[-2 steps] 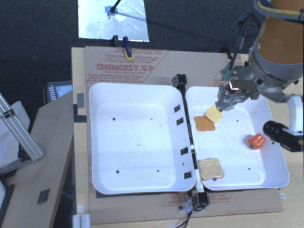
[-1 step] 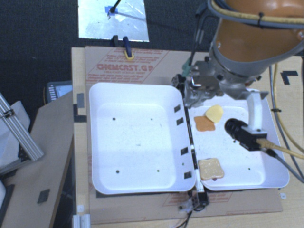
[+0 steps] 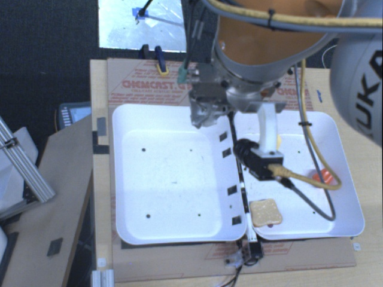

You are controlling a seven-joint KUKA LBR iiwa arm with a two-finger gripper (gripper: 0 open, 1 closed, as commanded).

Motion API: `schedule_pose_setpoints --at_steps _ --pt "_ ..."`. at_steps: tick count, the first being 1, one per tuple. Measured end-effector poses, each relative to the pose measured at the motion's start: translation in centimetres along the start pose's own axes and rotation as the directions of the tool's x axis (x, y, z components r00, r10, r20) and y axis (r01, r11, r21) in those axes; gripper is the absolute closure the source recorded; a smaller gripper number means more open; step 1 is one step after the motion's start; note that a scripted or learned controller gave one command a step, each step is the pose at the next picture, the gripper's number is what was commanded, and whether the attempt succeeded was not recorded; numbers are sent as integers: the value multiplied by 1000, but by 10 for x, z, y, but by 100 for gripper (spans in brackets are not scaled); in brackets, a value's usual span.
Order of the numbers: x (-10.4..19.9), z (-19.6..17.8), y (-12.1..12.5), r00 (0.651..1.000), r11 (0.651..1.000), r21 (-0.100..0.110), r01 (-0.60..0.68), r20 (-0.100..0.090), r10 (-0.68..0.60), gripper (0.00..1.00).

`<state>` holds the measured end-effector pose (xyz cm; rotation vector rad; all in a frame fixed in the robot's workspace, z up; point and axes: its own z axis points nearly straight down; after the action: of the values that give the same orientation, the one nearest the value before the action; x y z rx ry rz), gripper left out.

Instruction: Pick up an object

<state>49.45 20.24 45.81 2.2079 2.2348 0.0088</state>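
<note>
The right bin (image 3: 338,145) holds a tan slice of toast (image 3: 266,212) near its front left corner and a small orange thing (image 3: 324,176) toward its right side, partly covered and too small to name. The gripper (image 3: 205,117) hangs over the far right corner of the left bin (image 3: 167,178). Its tip is blurred, so whether it is open or closed cannot be told.

Arm (image 3: 281,17): grey with orange band, reaching in from upper right of frame. Gripper (image 3: 205,113): pointing downward, upper centre.

One fixed camera above the counter (image 3: 102,190) looks down aslant on both white bins (image 3: 173,178), arm (image 3: 281,17) close at upper right
</note>
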Motion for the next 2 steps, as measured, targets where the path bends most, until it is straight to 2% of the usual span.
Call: schedule_pose_setpoints --at_steps 1,2 --pt "-75 -83 -8 1000 1000 -8 -17 1 17 100" --pt "-18 46 -10 1000 1000 14 -4 6 4 100"
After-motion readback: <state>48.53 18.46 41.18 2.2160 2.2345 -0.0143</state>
